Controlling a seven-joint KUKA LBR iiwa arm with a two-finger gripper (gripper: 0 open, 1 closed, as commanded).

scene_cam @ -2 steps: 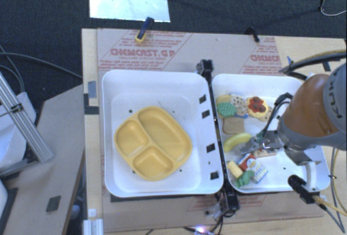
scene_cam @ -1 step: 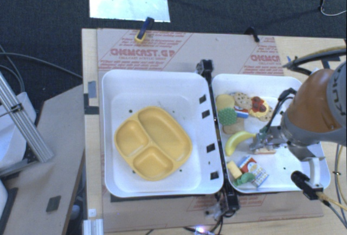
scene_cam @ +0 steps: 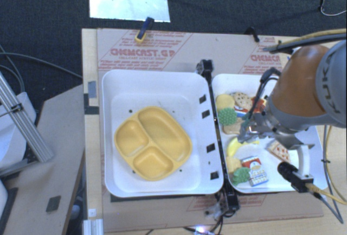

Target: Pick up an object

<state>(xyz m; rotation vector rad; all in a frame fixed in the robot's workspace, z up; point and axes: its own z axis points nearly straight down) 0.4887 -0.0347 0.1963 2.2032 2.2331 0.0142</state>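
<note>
One claw [scene_cam: 248, 132] hangs low over the right bin [scene_cam: 320, 144]; opening hidden, cannot tell.

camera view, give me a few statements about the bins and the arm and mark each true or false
1. A yellow divided tray lies in the left bin. True.
2. The tray has five compartments. False: three can be counted.
3. The arm is over the right bin, with the end effector down among the toy foods. True.
4. The right bin holds a single item. False: several are in it, among them a green piece and a small carton.
5. The arm reaches into the left bin. False: it is over the right one.
</note>
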